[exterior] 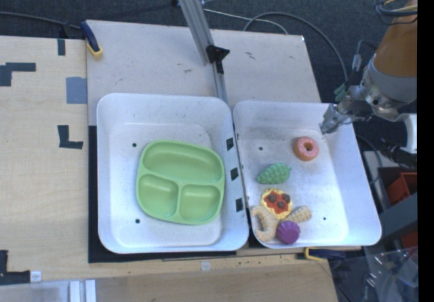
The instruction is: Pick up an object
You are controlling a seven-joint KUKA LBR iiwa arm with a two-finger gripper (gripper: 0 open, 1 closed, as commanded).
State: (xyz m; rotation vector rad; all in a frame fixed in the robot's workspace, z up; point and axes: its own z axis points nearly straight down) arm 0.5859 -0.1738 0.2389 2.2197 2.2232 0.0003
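The pink doughnut (306, 148) sits in the upper part of the right bin (352, 185), on its own and well apart from the cluster lower down. That makes it the likely pick: the gripper (330, 121) hovers near the bin's upper right rim, and the doughnut lies near it, down and to the left in the camera view. Being round, it has no long axis to line up with. Whether the gripper is open or closed, I cannot tell; it is small and blurred here, and nothing shows in it.

Further down come a green leafy toy (274, 173), a small pizza (277, 202), a purple fruit (287, 232) and a tan pretzel-like piece (263, 223), crowded together. The left bin (115, 158) holds a green divided plate (180, 182). No readable writing anywhere.
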